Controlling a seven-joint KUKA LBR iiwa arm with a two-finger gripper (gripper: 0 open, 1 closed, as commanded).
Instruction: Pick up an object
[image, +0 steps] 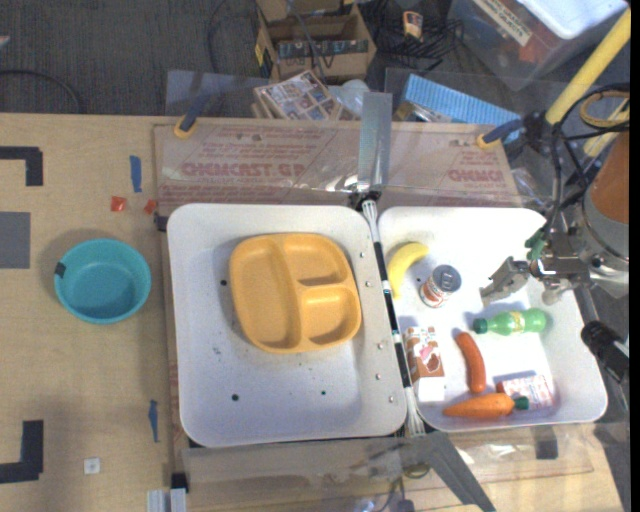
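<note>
- Green bottle (512, 322) is judged the likeliest target: it lies on its side in the right bin (470, 222), near that bin's right wall, directly below the gripper (522, 283) in the camera view and the closest object to it.
- Long axis of the green bottle runs roughly left to right across the bin, cap end toward the left. The gripper sits just above that axis, so the coming move is judged a short descent, not a sideways reach.
- Gripper state: the two metal fingers stand apart, one toward the left and one toward the right, with nothing between them. No object is held.
- Arm (610, 200) enters from the right edge; its orange band sits above the wrist, over the bin's right wall.
- Left bin (200, 330) carries a yellow divided tray (295, 292), well apart from the gripper.
- Right bin floor is flat white plastic. Other contents: a banana (404, 264) at upper left, a small can (439, 283) just beside it, a red sausage-shaped item (472, 361) below the bottle, a carrot (484, 406) near the front wall, a small card packet (424, 351) and a wrapped packet (530, 389).
- Clearance: the red sausage-shaped item lies near the bottle's cap end; the bottle's other sides look open.
- Bench (80, 180) to the left bears a teal bowl (102, 281), well clear of both bins.
</note>
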